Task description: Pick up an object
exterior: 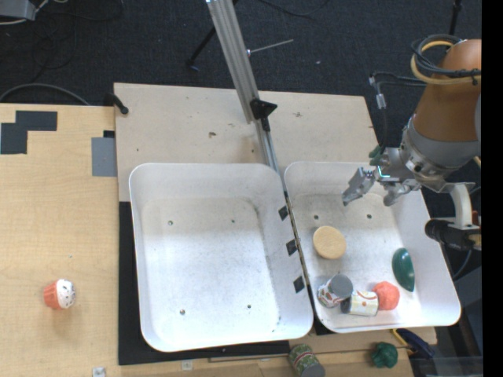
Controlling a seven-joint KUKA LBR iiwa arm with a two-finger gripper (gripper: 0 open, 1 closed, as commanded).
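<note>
The arm is reaching over the right bin, its gripper hanging with jaws spread wide, holding nothing. The disc is lying just below it, clear of the cluttered cup and ball; being flat, it is likely slipping from any shallow pinch

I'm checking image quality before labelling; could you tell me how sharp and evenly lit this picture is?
Camera view: lighting is even, with soft shadows in the right bin; no strong glare on the left bin; the hand looks slightly blurred; the tan disc is fairly sharp; the dark floor beyond the bench lacks detail.
</note>
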